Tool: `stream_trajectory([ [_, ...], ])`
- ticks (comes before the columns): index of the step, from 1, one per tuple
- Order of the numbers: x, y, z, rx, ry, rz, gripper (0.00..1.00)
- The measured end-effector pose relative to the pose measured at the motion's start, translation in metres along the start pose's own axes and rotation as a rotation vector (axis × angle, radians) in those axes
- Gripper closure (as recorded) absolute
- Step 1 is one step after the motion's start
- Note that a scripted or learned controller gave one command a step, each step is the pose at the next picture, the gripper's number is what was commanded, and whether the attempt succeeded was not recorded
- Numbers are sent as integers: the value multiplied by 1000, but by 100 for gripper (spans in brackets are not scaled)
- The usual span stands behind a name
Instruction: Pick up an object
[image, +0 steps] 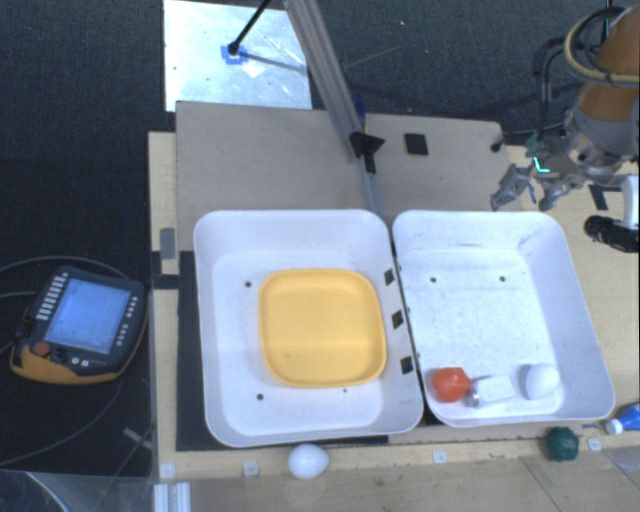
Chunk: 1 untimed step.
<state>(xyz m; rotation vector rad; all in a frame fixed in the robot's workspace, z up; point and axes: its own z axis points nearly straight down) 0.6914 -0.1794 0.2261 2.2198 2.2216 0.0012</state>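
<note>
Candidate objects clustered at near edge of right bin (575, 300): orange-red piece (449, 383), small white block (494, 389), white egg-shaped ball (540, 380), lined up in a row left to right. Orange-red piece and white block touching or nearly so; ball just beside block. All well apart from gripper (527, 188), which hangs past far rim of right bin, over the bench, near upper right corner. White block long axis roughly left-right, parallel to bin's near wall; orange-red piece blocky, no clear pointing direction; ball near round.

Gripper fingers spread apart, released, nothing between them, touching nothing visible.

Left bin (225, 300) carries yellow square plate (322, 326), flat, centred. White egg (308, 460) on bench just outside left bin's near rim. Dark green ball (561, 443) on bench beside right bin's near right corner. Teach pendant (80, 322) on floor, far left.
</note>
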Motion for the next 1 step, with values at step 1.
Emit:
stream_trajectory([
  [1,0,0,0,0,0,0,0],
])
